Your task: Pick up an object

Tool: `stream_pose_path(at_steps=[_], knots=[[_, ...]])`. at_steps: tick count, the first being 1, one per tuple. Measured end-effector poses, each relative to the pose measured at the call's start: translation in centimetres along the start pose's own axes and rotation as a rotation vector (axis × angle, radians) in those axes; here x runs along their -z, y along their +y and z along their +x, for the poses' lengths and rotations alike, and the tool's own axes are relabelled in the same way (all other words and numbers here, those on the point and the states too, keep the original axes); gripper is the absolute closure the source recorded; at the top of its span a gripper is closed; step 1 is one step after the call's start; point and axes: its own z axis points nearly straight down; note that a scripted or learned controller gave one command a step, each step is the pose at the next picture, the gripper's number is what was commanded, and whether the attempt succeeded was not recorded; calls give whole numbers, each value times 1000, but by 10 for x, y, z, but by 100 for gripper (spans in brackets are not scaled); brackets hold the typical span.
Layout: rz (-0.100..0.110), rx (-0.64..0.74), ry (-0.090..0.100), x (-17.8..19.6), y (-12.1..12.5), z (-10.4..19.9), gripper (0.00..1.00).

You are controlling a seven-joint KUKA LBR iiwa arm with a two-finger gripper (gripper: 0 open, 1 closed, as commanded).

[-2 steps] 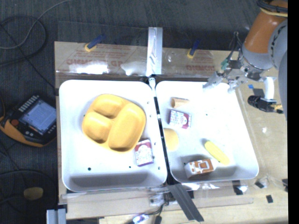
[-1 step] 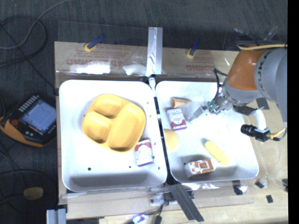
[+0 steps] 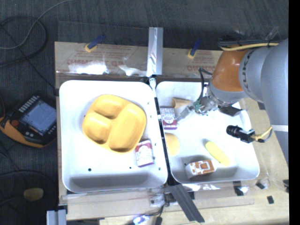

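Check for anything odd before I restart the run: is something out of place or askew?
Mostly tidy. One small carton sits at the right bin's left wall, by the divider between bins, tilted; the gripper is right beside it.

Both bins (image 3: 70, 139) white. Big lumpy thing (image 3: 114, 122) yellow. Small carton (image 3: 144, 153) red/white, box (image 3: 201, 168) orange/white, banana-ish piece (image 3: 217, 153) pale yellow. Arm (image 3: 262, 74) grey w/ orange band.

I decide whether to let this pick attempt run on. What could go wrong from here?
The gripper is at the small carton pressed against the right bin's left wall, so a finger may jam on the wall. A tan object lies close behind and could be knocked aside.
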Motion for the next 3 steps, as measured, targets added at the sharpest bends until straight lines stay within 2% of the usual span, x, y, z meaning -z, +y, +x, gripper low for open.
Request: stream_pose_path(at_steps=[1, 2, 3], knots=[[-2, -40, 4, 1, -59, 20, 0], [-4, -77, 3, 2, -119, 14, 0], [12, -186, 13, 36, -76, 27, 0]])
